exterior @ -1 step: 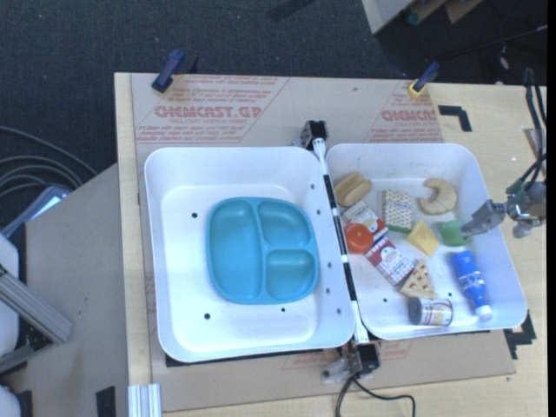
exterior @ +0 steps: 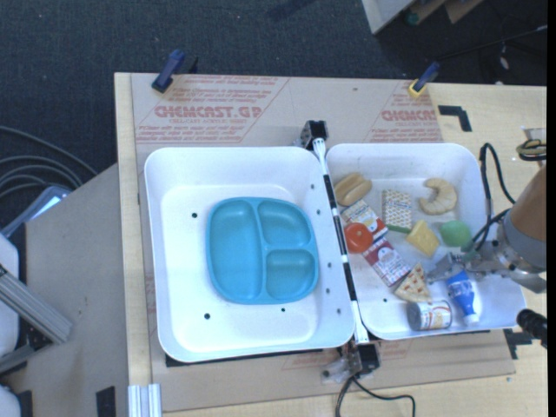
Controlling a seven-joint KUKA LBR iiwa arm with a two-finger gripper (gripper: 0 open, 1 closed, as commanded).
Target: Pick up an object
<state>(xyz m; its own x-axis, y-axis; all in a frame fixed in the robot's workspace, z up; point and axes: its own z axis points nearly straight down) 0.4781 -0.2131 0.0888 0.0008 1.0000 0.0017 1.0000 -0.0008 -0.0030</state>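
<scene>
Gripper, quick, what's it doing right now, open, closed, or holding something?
Gripper: low in the right bin, above the blue bottle; whether it is open, closed or holding anything cannot be told.

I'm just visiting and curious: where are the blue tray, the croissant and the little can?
blue tray [exterior: 261,250], camera view, its central divider.
croissant [exterior: 439,196], camera view, middle of its curve.
can [exterior: 430,316], camera view, its side.

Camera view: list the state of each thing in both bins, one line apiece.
Blue divided plate: flat in the left bin, right way up, nothing in its compartments.
Croissant: lying near the right bin's far wall.
Bread roll: lying beside the divider.
Can: on its side.
Blue bottle: lying down, next to the can.
Claw: low over the right bin, above the bottle.
</scene>
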